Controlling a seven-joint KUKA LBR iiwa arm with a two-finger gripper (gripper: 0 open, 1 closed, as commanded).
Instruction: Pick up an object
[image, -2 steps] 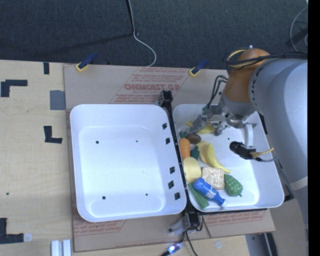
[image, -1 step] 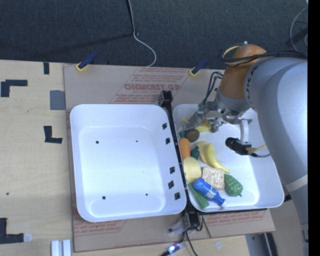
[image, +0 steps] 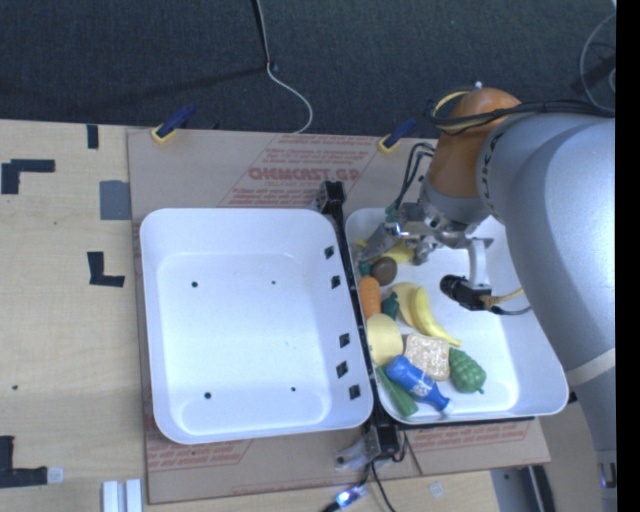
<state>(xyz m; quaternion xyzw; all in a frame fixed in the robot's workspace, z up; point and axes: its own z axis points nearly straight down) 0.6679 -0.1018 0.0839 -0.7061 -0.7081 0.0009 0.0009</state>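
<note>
Approach step. Gripper (image: 392, 243) is low at the far-left corner of the right bin (image: 530, 385), above a brown object (image: 383, 268), possibly a kiwi. Finger state: cannot tell. Next: descend squarely, close, lift clear of the carrot (image: 370, 297).

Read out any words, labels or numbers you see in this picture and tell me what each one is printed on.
"CHEMCAST GP": red print, reading roughly this way though faint, on the brown cardboard sheet under the bins, behind the left bin.
More red print runs in slanted lines across the same sheet, and along its front edge: too small and blurred to read.
No readable text on the toy food, the blue bottle or the arm.
</note>
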